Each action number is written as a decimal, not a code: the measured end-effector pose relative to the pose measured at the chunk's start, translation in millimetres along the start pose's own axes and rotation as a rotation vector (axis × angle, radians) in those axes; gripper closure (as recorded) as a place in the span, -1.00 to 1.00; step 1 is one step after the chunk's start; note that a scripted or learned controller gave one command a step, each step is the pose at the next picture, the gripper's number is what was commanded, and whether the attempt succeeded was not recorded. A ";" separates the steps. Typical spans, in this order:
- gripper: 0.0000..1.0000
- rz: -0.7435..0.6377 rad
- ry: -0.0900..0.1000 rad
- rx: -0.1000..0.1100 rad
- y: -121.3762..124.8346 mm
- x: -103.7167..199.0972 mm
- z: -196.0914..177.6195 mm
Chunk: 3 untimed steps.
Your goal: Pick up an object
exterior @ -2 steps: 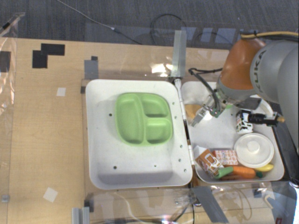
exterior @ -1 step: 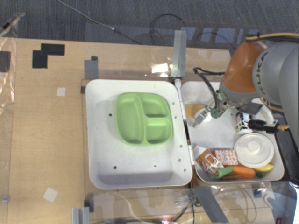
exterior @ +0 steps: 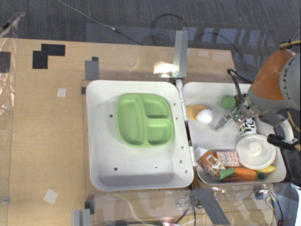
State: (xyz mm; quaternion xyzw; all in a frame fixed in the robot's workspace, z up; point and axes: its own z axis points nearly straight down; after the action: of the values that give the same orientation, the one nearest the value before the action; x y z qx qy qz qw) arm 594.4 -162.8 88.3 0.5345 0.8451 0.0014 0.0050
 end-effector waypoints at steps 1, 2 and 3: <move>-1.00 0.092 0.004 -0.004 -26.3 0.8 -0.7; -1.00 0.380 0.003 0.002 61.5 2.7 1.7; 1.00 0.372 -0.002 -0.004 63.3 0.9 -12.0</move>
State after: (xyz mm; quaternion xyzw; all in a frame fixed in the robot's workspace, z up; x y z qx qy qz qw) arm 651.2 -134.9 100.8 0.6816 0.7317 0.0036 0.0067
